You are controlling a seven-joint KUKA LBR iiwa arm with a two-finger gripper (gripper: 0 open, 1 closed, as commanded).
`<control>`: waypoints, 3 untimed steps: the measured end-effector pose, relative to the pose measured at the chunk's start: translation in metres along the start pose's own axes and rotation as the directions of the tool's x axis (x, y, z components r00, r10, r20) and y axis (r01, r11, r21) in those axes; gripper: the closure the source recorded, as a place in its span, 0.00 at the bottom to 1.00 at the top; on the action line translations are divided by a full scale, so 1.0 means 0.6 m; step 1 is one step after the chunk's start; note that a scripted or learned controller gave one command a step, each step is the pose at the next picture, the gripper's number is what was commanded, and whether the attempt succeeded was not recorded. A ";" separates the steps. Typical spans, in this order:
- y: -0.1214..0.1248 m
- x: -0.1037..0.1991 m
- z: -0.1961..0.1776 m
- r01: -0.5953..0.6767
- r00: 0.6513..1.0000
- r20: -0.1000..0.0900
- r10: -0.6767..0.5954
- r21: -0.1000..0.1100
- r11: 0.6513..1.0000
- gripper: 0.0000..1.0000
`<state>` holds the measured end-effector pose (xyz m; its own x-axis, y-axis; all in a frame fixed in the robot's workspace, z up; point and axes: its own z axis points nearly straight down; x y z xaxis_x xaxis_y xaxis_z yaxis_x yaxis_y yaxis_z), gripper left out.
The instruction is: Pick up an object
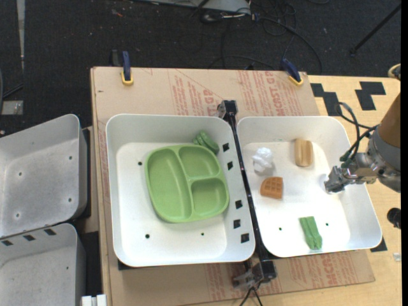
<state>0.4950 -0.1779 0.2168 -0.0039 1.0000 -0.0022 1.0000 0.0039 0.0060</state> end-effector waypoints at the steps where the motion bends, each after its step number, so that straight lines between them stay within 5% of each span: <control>1: 0.002 0.000 -0.036 -0.001 1.000 -0.001 0.001 0.003 1.000 1.00; 3: 0.063 0.177 -0.048 0.004 1.000 -0.004 -0.004 0.005 1.000 1.00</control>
<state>0.5324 -0.0715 0.2455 -0.0083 1.0000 0.0015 1.0000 0.0083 0.0007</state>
